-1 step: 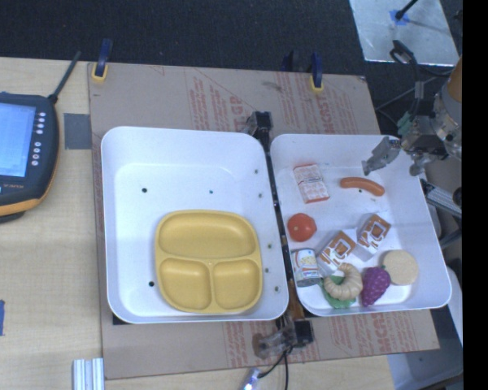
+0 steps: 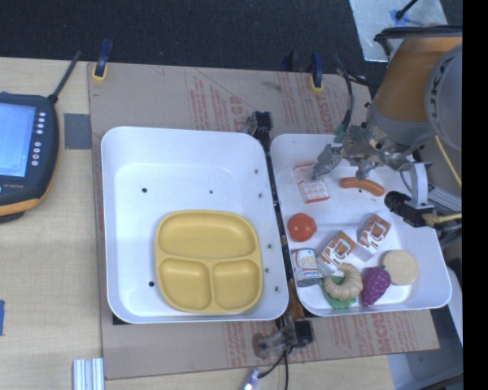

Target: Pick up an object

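Note:
My gripper [image 2: 345, 166] hangs over the far part of the right bin [image 2: 427, 299], and its fingers look open with nothing between them. Just below it lie an orange sausage [image 2: 363, 186] and a small red-and-white packet [image 2: 313, 190]. Nearer the front of the bin are a red tomato [image 2: 302, 227], two orange snack packets [image 2: 338, 249] [image 2: 374, 231], a small can [image 2: 306, 265], a beige ring [image 2: 344, 283], purple grapes [image 2: 375, 284] and a pale round biscuit [image 2: 399, 267].
The left bin [image 2: 130, 177] holds a yellow divided plate [image 2: 209, 261]. A tablet with an orange rim [image 2: 12, 149] lies on the bench at the far left. Blue clamps [image 2: 102, 58] [image 2: 315, 66] pin the cardboard at the back. The arm's grey and orange body [image 2: 415, 80] fills the upper right.

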You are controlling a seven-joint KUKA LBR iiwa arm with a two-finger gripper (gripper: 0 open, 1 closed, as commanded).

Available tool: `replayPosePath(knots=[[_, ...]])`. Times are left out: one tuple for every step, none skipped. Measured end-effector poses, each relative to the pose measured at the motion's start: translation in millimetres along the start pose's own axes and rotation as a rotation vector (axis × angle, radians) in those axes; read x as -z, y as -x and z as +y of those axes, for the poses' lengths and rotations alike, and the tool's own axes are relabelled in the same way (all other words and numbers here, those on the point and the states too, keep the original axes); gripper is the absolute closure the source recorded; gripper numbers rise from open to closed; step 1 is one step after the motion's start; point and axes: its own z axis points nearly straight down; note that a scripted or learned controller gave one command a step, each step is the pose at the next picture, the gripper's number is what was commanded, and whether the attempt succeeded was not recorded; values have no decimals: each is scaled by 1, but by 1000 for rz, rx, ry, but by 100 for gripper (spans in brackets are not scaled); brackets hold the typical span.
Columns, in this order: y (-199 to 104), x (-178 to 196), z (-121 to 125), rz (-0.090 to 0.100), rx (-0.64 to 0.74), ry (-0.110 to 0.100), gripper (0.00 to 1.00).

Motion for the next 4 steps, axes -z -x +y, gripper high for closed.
replayPosePath(knots=[[-8, -67, 9, -1, 0, 1, 0], [-17, -66, 23, -1, 0, 4, 0], [-16, -56, 23, -1, 2, 2, 100], [-72, 34, -5, 1, -2, 4, 100]])
